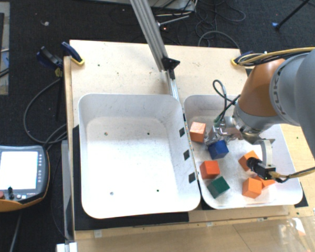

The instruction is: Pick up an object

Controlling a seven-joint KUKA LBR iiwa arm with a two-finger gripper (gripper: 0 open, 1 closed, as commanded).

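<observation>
We see the grey arm's two-finger gripper point(219, 136) low in the right shallow white bin point(293, 192), directly over the small blue cube point(218, 149), which lies just beneath its tip, touching or nearly so. We cannot tell how the jaws stand, nor whether they pinch the cube. A pale orange cube point(198, 132) sits just left of the gripper; an orange cube point(210, 169) and a dark green cube point(218, 186) lie nearer the front.

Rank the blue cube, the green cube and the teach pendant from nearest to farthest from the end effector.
1. Blue cube, right bin, right by the end effector.
2. Green cube, same bin, toward the front edge.
3. Teach pendant, off the bench, far left.
</observation>
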